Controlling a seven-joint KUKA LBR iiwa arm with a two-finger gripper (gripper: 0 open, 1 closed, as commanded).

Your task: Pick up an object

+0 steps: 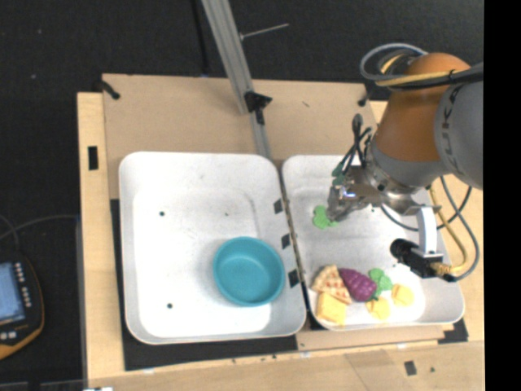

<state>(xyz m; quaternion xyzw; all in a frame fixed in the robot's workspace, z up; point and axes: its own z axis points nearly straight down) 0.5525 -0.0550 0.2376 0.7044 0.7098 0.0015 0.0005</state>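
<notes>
Nearest the camera, along the front edge of the right-hand shallow white bin (pixel 440 304), lies a small heap of toy food: a tan waffle-patterned wedge (pixel 327 279), a yellow block (pixel 330 308) just in front of it, a purple ridged piece (pixel 356 283) leaning against both, a little green piece (pixel 381 281) beside the purple one, and two more yellow bits (pixel 402 295) at the heap's right end. To the left, in the front right part of the left-hand shallow white bin (pixel 163 186), a round teal plastic bowl (pixel 247 270) sits upright, close to the wall the bins share. Farther back in the right bin, a small bright green object (pixel 323 217) rests on the bin floor near that dividing wall, well apart from the heap. The gripper (pixel 340 206) hangs just above and to the right of it, its tip close to the green object; whether the jaws are wide or narrow I cannot tell, and nothing can be seen between them. Above the gripper rises the arm's orange band (pixel 415 112), with black cables looping off it. Both bins stand on the light wooden bench (pixel 179 120), and beyond them a grey metal pole (pixel 232 51) slants away toward the back.
</notes>
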